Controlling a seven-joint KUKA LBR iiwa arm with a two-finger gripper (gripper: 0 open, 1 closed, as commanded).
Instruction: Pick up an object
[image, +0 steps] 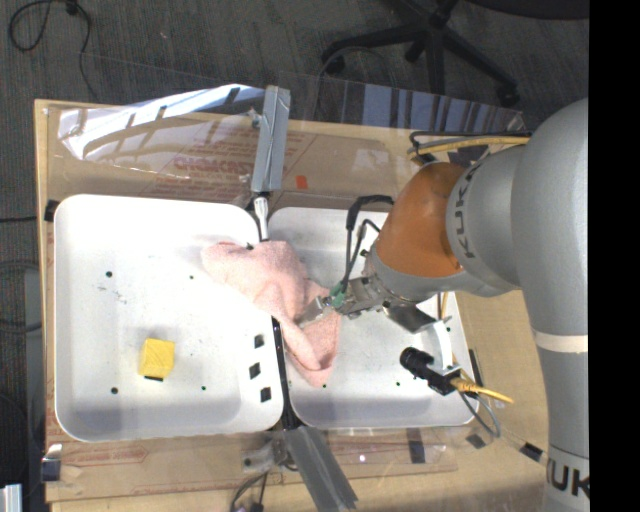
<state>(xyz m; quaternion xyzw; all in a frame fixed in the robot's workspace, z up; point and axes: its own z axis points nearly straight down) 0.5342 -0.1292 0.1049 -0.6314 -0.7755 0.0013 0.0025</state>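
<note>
We find the arm (500, 200) reaching in from the right of the frame, its wrist low over the right bin (370, 400). The gripper (322, 306) sits at the centre of the frame, right at the edge of a pink cloth (270, 285). The cloth is draped across the divider between the two bins, one part lying in the left bin (120, 250) and the other hanging into the right bin.

The gripper tip touches the cloth's right edge, and a fold seems bunched against it. We cannot tell whether the tip is clamped on the fabric or merely pressed against it. The cloth lies slack on the bins, so we judge that no lift has occurred. Securing and raising the object are left.

A yellow block (157, 358) lies in the lower left of the left bin, well apart from the gripper and untouched.

The wrist and orange band (425, 235) hide much of the right bin's upper part. A black fitting (425, 365) with a yellow cable sits lower right; its purpose is unclear.
</note>
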